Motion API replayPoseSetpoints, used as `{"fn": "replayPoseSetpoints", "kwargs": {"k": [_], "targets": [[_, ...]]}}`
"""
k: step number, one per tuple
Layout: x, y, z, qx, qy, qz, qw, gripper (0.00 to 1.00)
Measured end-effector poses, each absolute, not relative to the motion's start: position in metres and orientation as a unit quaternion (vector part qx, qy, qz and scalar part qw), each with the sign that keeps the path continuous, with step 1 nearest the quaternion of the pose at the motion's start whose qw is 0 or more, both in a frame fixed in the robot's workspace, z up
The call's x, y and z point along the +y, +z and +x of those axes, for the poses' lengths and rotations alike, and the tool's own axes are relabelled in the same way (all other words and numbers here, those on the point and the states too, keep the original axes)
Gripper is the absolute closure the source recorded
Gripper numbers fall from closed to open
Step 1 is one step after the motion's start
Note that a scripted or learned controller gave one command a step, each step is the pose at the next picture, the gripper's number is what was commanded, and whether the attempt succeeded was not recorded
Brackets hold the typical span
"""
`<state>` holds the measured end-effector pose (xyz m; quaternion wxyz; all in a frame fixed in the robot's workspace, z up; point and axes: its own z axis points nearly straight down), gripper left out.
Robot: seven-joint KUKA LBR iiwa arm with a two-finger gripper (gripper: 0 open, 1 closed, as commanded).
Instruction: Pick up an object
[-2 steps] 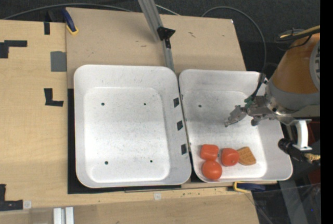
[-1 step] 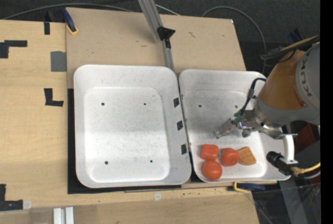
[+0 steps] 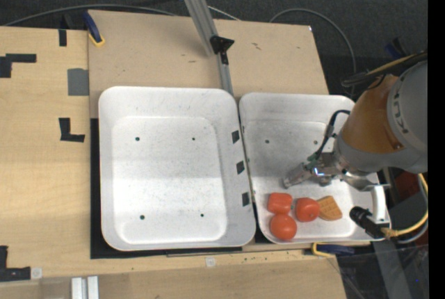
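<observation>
Red stuff first: I've got three small red tomato-looking objects clustered at the bottom of the right bin (image 3: 292, 117). One red piece (image 3: 279, 202) is at about 10 o'clock of the cluster, a second red piece (image 3: 306, 209) is just to its 3 o'clock, and the third red piece (image 3: 283, 227) is at 6 o'clock, nearly against the bin's lower rim. All three look like they're touching or just about. Right beside the second one, at its 3 o'clock, is an orange-tan wedge (image 3: 329, 208), could be a bread or cheese toy, hard to say at this resolution.

My gripper (image 3: 295, 178) is hanging low inside the right bin, just at 12 o'clock of the red cluster, pointing toward 9 o'clock. Honestly can't tell whether it's spread or closed, it's a dark metallic blur from up here. I see nothing between its tips. The grey arm with its orange band (image 3: 372, 125) comes in from 3 o'clock over the bin's right rim.

Left bin (image 3: 167, 165) sits at 9 o'clock of the right one, their rims touching. A grey metal pole (image 3: 198, 2) slants in from 12 o'clock, ending at the seam between the bins. A blue-and-yellow clamp (image 3: 93, 29) sits on the wooden bench's (image 3: 42, 82) corner at 11 o'clock.
</observation>
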<state>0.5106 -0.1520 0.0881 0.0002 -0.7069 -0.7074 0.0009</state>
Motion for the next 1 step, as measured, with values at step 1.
{"fn": "replayPoseSetpoints", "kwargs": {"k": [1], "targets": [[-0.1515,0.0992,0.5108,-0.708,0.0006,-0.707,0.001,1.0]]}}
